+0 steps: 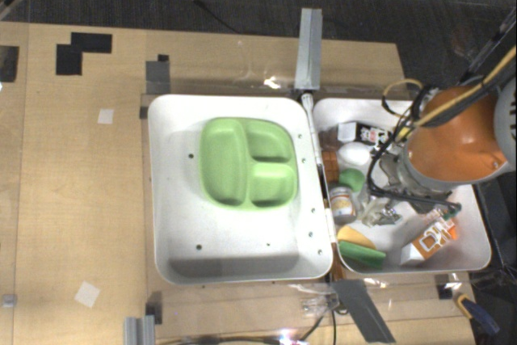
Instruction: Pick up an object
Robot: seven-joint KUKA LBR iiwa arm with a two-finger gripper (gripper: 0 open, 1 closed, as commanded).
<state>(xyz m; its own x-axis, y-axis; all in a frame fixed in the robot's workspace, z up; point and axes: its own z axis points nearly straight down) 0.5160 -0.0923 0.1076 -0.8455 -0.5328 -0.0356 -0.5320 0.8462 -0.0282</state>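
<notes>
End effector (386,202) hangs low in the right bin (477,250), can't tell its state under the orange band (452,137), and the nearest grab, a small jar (342,202), sits just left of it.

The arm's orange band (456,137) covers the hand and much of the right bin (477,258). Items beneath it are too cluttered to identify.

On your arm (485,125) you had a grey casing at the frame's right and a broad, rounded orange band (454,143) above the wrist. Yellow and black cables (404,113) looped beside it. Below sat a grey metallic wrist assembly (396,186).
</notes>
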